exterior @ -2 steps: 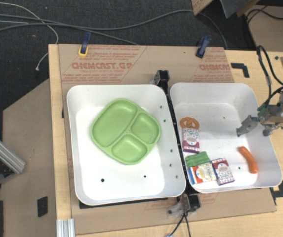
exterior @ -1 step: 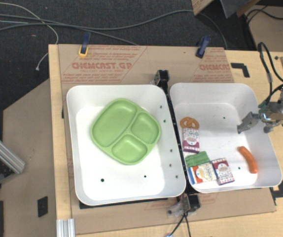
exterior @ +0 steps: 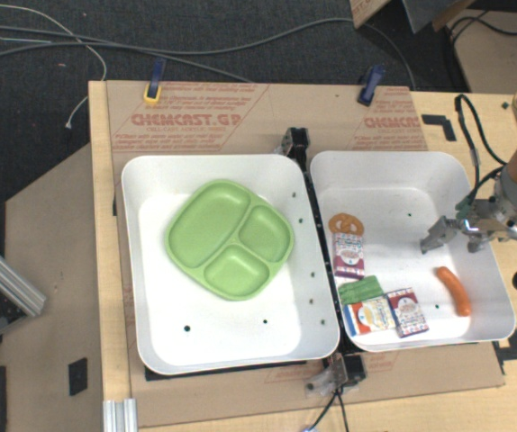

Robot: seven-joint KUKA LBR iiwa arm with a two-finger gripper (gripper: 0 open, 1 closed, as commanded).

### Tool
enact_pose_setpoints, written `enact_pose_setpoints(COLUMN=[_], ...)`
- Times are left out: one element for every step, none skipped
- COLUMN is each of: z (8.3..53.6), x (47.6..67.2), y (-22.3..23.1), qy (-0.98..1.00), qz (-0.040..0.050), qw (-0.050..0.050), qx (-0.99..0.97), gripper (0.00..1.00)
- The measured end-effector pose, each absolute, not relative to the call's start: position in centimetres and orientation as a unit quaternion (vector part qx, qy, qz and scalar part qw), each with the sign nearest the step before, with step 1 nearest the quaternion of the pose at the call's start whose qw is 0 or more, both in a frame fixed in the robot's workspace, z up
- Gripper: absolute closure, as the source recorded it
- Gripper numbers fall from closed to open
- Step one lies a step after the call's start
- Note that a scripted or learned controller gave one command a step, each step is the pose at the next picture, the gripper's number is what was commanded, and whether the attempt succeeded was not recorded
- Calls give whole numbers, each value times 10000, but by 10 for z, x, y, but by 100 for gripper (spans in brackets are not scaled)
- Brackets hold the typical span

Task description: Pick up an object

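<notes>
Camera view is giving you both bins at a slant, so you are reading the scene from the lower edge upward. Nearest you, along the lower edge of the right bin (exterior: 484,331), small flat packets are lying in a loose row: a red-and-white snack packet (exterior: 372,315) and a purple-edged packet (exterior: 407,312) touching each other, with a green packet (exterior: 359,289) just above them. These are sitting against the bin's left wall, probably because they slid or were dropped there. To the right of them an orange sausage-shaped toy (exterior: 453,291) is lying at a tilt on bare bin floor, apart from the packets. Above it, the gripper (exterior: 452,235) is hanging over the right bin with its fingers spread and nothing between them. The sausage toy is lying just below the gripper in the frame, the closest thing to it, so you are likely looking at that as the pick. Farther up the left wall, a pretzel (exterior: 346,225) and a purple card packet (exterior: 349,256) are lying. In the left bin (exterior: 141,178), a green divided plate (exterior: 230,238) is resting flat.
</notes>
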State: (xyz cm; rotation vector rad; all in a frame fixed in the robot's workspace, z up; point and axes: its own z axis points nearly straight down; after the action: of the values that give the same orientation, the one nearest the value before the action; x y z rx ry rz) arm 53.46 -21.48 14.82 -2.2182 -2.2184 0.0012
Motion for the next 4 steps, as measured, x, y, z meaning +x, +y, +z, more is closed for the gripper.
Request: enact_pose_setpoints(z=[106,84,96,140], x=[531,531,532,535], y=[-214,-213,-214,-218], qy=[-7071,-7072,-7071,-7072], qz=[7,4,-7,-12], qw=[28,21,5,-26], qx=[-7071,-7070,-7071,-7070], gripper=[0,0,100,100])
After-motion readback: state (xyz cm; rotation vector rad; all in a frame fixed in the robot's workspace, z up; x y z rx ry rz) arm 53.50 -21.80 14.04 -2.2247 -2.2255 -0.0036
